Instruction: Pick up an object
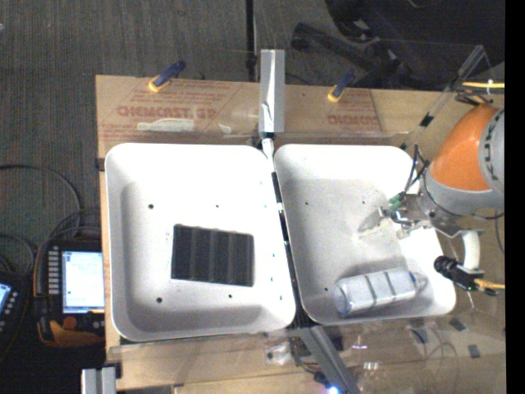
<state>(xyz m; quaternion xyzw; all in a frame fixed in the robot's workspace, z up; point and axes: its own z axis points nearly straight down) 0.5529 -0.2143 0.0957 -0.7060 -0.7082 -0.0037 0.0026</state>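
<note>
A clear plastic bottle [380,290] lies on its side near the front edge of the right bin [328,179]. A dark ribbed rectangular pad [212,255] lies flat in the middle of the left bin [139,171]. My gripper [387,217] hangs over the right part of the right bin, above and slightly behind the bottle, apart from it. The arm with its orange band [463,162] reaches in from the right. Nothing is visibly held.
The two bins meet at a central divider [279,212]. A cardboard sheet with clamps [166,75] lies behind the bins. A handheld control pendant [74,281] sits left of the bench. Cables and a black fitting [455,271] hang off the arm near the right bin's rim.
</note>
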